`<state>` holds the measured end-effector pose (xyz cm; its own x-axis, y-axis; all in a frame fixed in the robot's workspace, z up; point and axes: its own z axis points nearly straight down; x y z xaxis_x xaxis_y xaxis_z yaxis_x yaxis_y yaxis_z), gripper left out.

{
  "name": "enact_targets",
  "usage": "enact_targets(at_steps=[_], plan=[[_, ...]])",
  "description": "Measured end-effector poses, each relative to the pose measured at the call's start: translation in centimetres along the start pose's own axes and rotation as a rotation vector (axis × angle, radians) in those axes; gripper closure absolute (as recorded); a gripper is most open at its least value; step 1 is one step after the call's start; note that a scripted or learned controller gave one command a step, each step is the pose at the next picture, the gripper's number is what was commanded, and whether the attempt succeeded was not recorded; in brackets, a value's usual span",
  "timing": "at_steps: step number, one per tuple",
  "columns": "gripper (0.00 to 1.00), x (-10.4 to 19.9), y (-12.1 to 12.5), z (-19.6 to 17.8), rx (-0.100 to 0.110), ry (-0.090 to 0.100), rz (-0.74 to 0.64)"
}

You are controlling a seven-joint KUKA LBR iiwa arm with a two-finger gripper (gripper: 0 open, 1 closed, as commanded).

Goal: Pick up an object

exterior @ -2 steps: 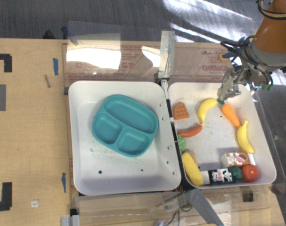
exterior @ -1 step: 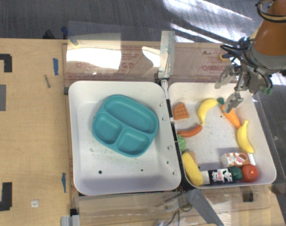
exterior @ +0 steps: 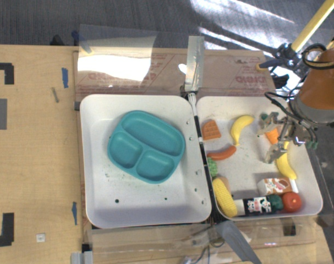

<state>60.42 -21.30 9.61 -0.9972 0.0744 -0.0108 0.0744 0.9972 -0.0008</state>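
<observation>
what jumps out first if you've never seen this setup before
The big teal plastic divided plate lies alone in the shallow white left bin. The shallow white right bin is crowded with toy food: a curved yellow banana near the top, a yellow corn cob at the bottom left and a round red tomato at the bottom right. The grey two-finger gripper hangs over that bin's right side, under the arm's orange band.

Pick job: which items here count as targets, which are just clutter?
In play: gripper above the right bin; bananas, corn, tomato, orange wedge, bottle.
Lying about: teal plate in the left bin.
</observation>
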Motion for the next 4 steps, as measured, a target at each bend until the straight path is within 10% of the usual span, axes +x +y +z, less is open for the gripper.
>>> enact_targets(at_steps=[1, 2, 3, 4], plan=[[1.0, -0.2, 0.1, -1.1, 0.002, -0.008, -0.001], [0.0, -0.2, 0.1, -1.0, 0.001, -0.006, -0.001], [0.0, 1.7, -1.0, 0.7, -0.001, 0.002, 0.044], [1.0, 1.2, -1.0, -0.7, 0.001, -0.012, 0.044]])
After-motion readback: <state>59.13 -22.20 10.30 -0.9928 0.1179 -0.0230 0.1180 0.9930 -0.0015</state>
